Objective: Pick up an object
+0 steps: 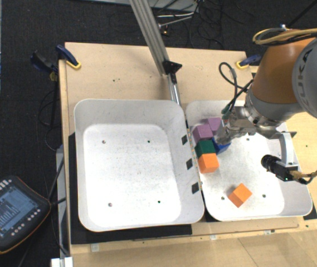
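In the right bin (292, 202), a cluster of blocks lies against its left wall: a purple block (206, 130) on top, a green block (205, 147) below it, an orange block (208, 162) in front, and a blue block (223, 146) partly hidden just right of them. A second orange block (239, 195) lies alone near the bin's front. My gripper (225, 133) hangs over the cluster's right side, right by the purple and blue blocks. The wrist hides its fingertips.
The left bin (127, 163) lies beside the right one. A metal pole (152, 29) slants down from the top to the bins' shared edge. A pendant (8, 213) rests at the lower left, off the bench. Cables trail near the arm.
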`<state>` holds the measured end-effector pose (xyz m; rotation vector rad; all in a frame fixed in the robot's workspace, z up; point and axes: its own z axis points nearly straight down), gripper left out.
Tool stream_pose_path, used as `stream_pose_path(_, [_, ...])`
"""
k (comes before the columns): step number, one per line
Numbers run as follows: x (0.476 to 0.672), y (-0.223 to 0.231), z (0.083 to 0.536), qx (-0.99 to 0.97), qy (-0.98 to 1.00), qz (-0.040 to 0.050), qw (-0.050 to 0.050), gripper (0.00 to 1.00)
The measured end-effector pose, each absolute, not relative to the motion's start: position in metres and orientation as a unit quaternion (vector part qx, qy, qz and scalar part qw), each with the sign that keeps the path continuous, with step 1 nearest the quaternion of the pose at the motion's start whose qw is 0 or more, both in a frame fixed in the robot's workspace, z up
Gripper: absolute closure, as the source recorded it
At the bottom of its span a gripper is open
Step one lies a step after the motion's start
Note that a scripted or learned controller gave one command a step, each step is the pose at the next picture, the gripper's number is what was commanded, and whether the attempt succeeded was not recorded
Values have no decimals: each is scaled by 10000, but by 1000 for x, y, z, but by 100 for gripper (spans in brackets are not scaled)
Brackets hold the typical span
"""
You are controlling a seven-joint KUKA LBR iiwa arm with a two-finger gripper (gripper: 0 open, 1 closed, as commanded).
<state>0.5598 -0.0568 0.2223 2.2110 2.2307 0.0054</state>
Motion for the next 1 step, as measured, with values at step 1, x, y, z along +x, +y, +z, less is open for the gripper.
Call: stream_pose_path(1, [578,-3,230,7042,7100,19,5,100])
